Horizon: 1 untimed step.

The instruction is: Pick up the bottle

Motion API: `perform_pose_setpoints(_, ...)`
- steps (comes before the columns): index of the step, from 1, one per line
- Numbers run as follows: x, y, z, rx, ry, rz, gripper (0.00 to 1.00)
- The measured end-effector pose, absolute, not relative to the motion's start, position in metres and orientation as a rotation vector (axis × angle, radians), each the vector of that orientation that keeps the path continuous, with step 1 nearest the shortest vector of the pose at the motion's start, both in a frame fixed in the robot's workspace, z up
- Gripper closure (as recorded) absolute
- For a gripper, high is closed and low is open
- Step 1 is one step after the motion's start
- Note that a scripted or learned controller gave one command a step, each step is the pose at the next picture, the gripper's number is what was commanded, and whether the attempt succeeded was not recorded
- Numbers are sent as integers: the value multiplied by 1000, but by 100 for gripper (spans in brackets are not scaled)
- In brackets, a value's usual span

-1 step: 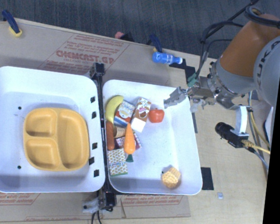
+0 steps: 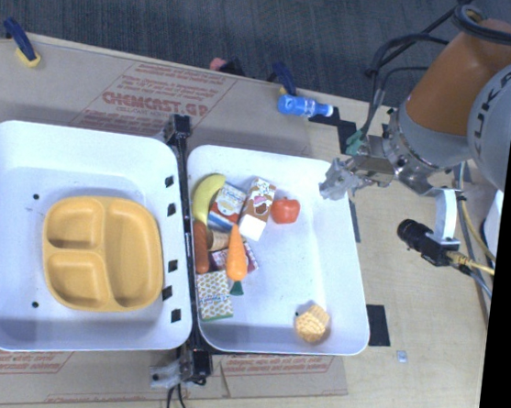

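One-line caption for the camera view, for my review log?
Gripper hovers at the right bin's upper right rim, toy food piled at its left side; yellow divided plate in the left bin.

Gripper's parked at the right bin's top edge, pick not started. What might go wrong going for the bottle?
1. The pile along the right bin's left side is tightly packed: banana, carrot and small cartons overlap, so the gripper may close on a neighbour instead of the bottle.
2. I cannot tell for certain which item in that pile is the bottle, so the aim may be off.
3. The pile sits close to the divider wall, leaving little finger room.
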<state>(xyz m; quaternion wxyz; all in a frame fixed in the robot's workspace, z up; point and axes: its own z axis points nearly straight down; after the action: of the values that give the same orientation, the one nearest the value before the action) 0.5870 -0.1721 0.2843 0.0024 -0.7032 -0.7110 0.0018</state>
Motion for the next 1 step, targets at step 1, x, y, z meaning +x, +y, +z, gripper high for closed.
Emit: perform_pose_setpoints(1,497,-212,210,-2069,-2358,5,100)
